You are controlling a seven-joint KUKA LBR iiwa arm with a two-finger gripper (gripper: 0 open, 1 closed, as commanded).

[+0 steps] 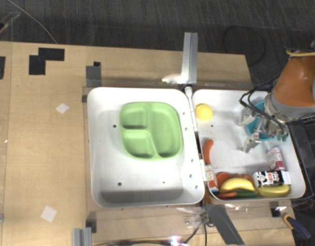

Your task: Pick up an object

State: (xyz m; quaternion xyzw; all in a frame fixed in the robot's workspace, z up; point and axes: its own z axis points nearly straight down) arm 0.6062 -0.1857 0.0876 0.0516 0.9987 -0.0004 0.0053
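The robot's hand [257, 132] hangs low over the right bin [227, 137], holding nothing, its fingers spread apart. The nearest thing is a small bottle [274, 158] lying just below and slightly right of the hand, its long axis running up and down the view. Farther below the bottle, along the bin's near edge, lie a black-and-white carton [270, 178], two bananas [238, 183] and a green vegetable [242, 192]; a red sausage [207, 150] and a yellow ball [203, 111] lie left of the hand, while the left bin [103, 152] holds a green divided tray [150, 129].
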